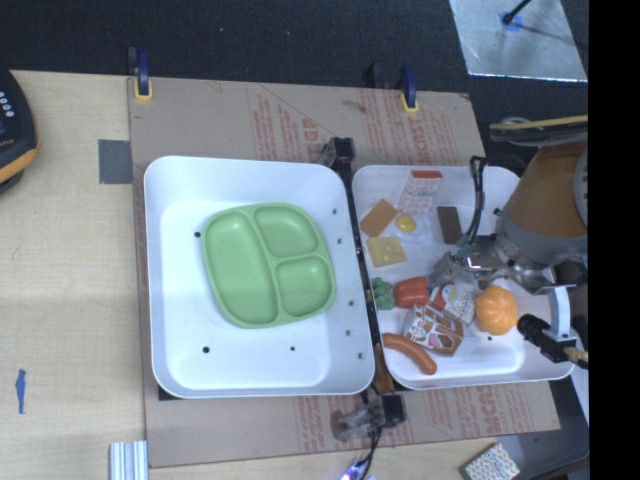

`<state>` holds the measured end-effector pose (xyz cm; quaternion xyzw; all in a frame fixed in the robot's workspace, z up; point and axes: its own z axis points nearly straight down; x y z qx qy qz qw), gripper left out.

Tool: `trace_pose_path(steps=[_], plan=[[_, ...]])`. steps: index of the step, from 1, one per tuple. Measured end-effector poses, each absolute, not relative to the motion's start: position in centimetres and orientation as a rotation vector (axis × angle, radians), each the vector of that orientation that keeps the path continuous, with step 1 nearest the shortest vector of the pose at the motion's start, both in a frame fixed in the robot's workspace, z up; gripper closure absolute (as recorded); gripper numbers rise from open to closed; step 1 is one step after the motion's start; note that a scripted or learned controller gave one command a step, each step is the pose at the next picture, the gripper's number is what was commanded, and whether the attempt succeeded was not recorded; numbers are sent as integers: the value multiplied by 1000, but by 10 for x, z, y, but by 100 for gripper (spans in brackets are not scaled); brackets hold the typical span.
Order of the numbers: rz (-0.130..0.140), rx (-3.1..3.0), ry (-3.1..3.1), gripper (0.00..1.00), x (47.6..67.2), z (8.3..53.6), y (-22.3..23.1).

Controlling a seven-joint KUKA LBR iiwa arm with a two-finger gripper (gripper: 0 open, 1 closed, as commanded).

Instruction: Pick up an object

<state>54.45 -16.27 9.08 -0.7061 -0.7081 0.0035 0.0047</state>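
Nothing is picked up yet: my gripper (455, 268) hangs low in the right bin (500, 370), near its middle among the toy food, the orange (495, 309) just beside it toward the right edge, and its grip I cannot tell.

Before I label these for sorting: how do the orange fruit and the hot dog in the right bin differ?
The orange fruit is round and bright orange; the hot dog is long, thin and reddish-brown. The fruit sits toward the right bin's right side, beside the gripper; the hot dog lies slanted near the bin's front left corner, beside a printed packet. Both are toy foods lying loose in the same white bin.
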Motion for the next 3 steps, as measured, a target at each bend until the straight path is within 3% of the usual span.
trace_pose_path(steps=[1,2,3], plan=[[-2,-2219,-2232,0,634,93,-184],[4,-2212,-2229,100,631,103,-184],[-2,-2213,-2231,100,658,136,-146]])
